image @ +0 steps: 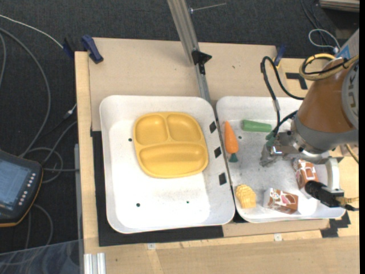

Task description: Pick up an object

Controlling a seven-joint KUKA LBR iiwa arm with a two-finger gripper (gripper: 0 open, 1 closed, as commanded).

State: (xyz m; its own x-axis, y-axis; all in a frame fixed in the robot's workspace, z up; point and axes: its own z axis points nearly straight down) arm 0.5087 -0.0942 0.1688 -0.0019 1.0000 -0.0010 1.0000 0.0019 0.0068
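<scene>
gripper (pixel 269 154) mid right bin (pixel 256 213), jaw state unclear | carrot (pixel 230 138) at left wall, green piece (pixel 256 126) behind | corn (pixel 246 196), brown packet (pixel 283 200) near front rim

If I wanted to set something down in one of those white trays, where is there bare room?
Most room is in the left bin: a bare strip along its front, below the yellow plate. The right bin is crowded: carrot, green piece, corn, brown packets and the gripper. Its one bare patch lies between carrot, corn and gripper.
</scene>
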